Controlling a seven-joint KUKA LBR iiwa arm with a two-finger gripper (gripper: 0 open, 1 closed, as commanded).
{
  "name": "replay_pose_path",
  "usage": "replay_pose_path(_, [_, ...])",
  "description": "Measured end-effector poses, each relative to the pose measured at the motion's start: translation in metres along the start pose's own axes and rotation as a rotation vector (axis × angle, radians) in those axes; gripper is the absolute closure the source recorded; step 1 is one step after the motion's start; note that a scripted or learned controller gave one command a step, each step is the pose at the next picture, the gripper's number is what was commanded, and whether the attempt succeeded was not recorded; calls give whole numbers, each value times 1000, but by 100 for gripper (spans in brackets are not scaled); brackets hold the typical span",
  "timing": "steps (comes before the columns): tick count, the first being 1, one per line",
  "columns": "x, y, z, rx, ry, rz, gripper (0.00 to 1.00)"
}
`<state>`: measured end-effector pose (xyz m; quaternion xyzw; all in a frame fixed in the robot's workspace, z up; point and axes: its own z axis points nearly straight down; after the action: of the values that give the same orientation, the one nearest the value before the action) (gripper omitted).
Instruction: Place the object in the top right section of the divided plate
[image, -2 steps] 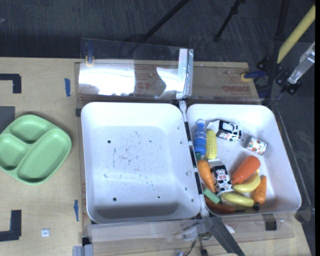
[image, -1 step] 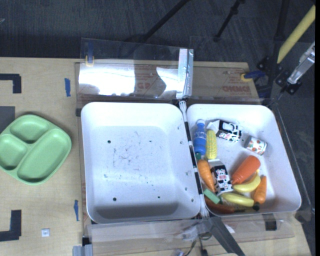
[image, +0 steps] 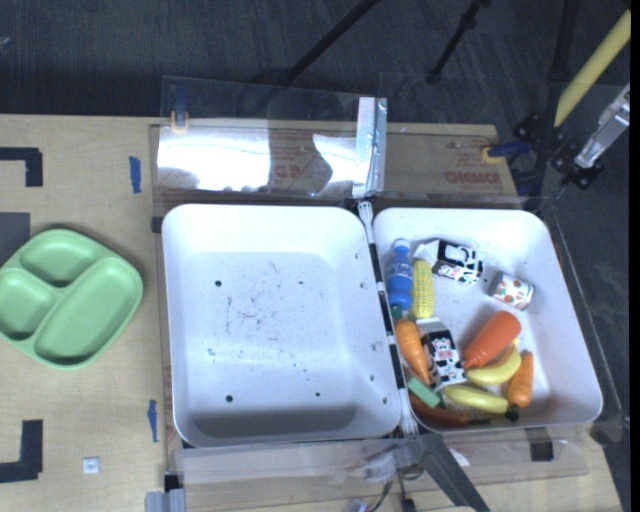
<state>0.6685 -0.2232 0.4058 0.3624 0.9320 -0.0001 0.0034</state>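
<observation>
Your pincer (image: 597, 140) hangs off past the far right corner of the shallow white right-hand bin (image: 560, 262), outside its rim and above the dark floor. At this slant it is small and pale, so you cannot tell whether it is apart or together, and nothing shows in it.

The task does not say which object is meant, so take it as any one of the toys heaped in that bin. All of them lie left of the pincer and nearer the camera, crowded against the bin's left wall and near edge.

- The blue plastic bottle (image: 400, 275) and yellow toy corn cob (image: 423, 288) lie side by side, long axes running far to near.
- The black-and-white cow-patterned carton (image: 460, 262) and the white can with red spots (image: 510, 290) sit freest and closest to the pincer.
- The fat orange toy carrot (image: 492, 338) lies slanted, and the yellow toy bananas (image: 480, 398) curve along the near edge, packed tight with their neighbours.

The pale green divided plastic plate (image: 65, 297) rests on the wooden bench well left of the right-hand bin, beyond the second white bin (image: 200, 225). I judge nothing has been picked yet, and the carry must cross both bins leftward.
</observation>
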Motion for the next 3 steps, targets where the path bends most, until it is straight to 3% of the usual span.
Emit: replay_pose_path(3, [0, 0, 0, 0, 0, 0, 0])
